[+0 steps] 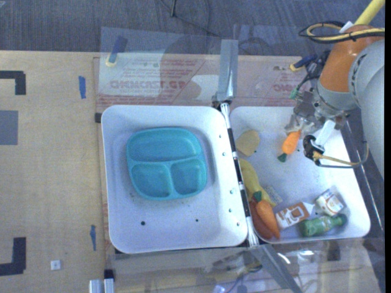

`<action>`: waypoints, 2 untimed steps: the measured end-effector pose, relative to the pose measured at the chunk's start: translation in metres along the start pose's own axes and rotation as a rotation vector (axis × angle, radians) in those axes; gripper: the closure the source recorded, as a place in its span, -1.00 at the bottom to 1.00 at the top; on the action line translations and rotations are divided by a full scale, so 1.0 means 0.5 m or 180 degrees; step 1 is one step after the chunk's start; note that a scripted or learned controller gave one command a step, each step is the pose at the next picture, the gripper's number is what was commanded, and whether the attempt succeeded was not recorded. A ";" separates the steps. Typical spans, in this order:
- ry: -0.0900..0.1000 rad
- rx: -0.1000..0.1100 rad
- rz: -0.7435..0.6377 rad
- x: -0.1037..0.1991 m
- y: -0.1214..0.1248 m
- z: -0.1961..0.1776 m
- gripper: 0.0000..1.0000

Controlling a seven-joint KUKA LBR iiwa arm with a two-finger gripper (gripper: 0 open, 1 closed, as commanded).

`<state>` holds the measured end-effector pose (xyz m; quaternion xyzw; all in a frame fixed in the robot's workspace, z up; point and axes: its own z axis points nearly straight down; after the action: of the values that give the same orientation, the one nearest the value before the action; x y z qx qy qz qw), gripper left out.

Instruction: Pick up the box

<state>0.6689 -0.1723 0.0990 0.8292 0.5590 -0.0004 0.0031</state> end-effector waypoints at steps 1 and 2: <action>-0.0002 -0.0009 -0.0002 0.000 0.002 -0.022 1.00; 0.0010 0.0016 0.1280 0.036 -0.017 -0.183 1.00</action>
<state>0.6675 -0.1519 0.1906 0.9241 0.3822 0.0001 0.0002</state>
